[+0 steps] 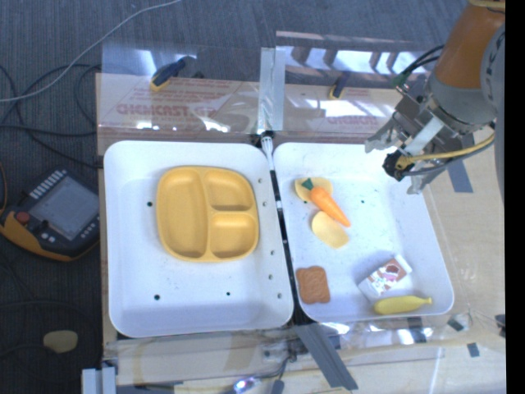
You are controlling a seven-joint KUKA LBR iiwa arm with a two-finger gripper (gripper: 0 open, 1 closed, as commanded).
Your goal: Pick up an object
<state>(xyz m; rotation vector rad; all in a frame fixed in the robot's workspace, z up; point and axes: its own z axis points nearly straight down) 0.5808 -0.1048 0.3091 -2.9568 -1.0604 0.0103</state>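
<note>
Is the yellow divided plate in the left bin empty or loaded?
Empty: all three compartments of the yellow plate show bare yellow, with nothing lying in them.

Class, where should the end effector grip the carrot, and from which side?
Probably best: grip the carrot across its orange middle, coming straight down from above. It lies flat and diagonal, tapering to a tip, so closing across the narrow width suits it.

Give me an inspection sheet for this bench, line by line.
Surface: left bin and right bin, side by side.
Job's things: carrot, pale slice, brown biscuit, small carton and banana, all in the right bin.
Clutter: yellow divided tray in the left bin.
Grippers: claw over the right bin's far corner, apart from the items.
Cables: white cable and dark cables on the carpet.
Surroundings: handheld pendant left of the bins.
</note>
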